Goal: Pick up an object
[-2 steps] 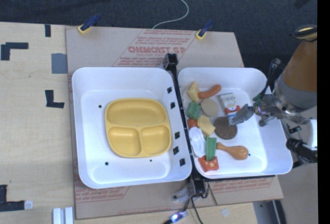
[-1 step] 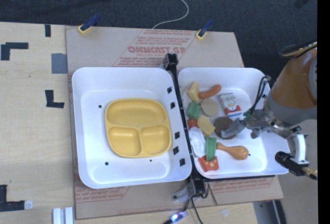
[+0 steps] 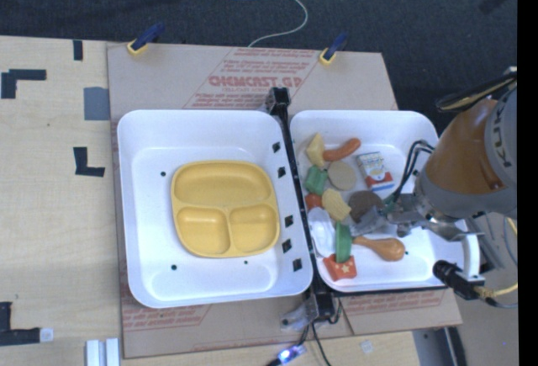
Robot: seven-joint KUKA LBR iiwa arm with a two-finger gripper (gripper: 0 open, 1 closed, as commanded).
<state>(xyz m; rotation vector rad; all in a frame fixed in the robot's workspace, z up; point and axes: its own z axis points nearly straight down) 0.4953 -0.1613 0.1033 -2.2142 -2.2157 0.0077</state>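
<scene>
While the yellow divided plate (image 3: 225, 209) just sits mid left bin (image 3: 143, 272), the right bin (image 3: 412, 276) is packed: sausage (image 3: 340, 149) near the far edge, green piece (image 3: 343, 240) and drumstick (image 3: 382, 248) toward the near edge. The gripper (image 3: 376, 217) is low over the pile's middle, and honestly I can't tell its state.
</scene>
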